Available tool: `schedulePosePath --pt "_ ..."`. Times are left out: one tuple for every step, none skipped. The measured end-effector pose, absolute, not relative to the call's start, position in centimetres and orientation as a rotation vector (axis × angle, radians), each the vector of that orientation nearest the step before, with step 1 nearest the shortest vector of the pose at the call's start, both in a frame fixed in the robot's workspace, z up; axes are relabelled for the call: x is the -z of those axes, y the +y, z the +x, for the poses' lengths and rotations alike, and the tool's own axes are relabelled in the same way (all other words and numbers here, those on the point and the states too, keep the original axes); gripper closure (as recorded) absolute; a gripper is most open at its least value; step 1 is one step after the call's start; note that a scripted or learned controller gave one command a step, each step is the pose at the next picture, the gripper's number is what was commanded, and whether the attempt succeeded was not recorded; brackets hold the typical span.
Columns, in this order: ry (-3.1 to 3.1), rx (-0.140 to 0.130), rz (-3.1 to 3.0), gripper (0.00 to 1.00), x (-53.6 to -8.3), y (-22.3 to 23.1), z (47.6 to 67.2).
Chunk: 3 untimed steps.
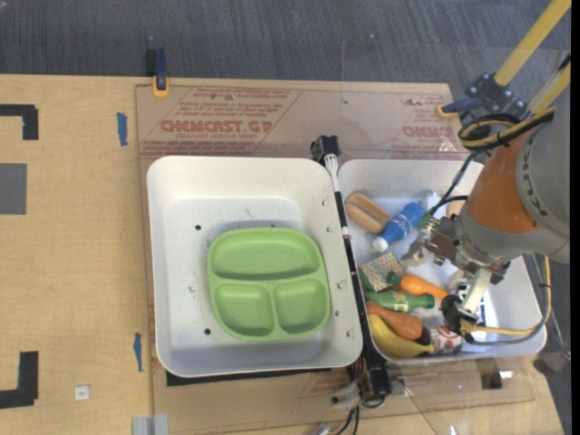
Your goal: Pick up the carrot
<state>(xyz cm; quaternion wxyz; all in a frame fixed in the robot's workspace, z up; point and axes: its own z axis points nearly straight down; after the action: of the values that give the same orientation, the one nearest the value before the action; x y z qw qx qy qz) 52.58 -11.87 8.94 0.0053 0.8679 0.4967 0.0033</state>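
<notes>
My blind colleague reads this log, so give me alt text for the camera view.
The robot arm's tool hangs over the right bin, close to the carrot, with a banana and a blue bottle nearby. The left bin holds a green divided tray.

Faint red lettering on the brown sheet (217, 123) seems to read "CHEMCAST GP", repeated toward its right end.

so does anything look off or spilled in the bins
Nothing spilled or broken. The green tray lies flat in the left bin; the right bin is a jumble, with the carrot lying among other toys.
</notes>
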Motion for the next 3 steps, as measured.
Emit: schedulePosePath --pt "1.706 -0.018 2.618 0.00 -8.99 -9.78 48.51" --pt "1.043 -0.026 2.944 0.00 -8.99 -9.73 48.56" --pt "1.043 -0.017 2.941 1.00 -9.98 -9.98 48.40"
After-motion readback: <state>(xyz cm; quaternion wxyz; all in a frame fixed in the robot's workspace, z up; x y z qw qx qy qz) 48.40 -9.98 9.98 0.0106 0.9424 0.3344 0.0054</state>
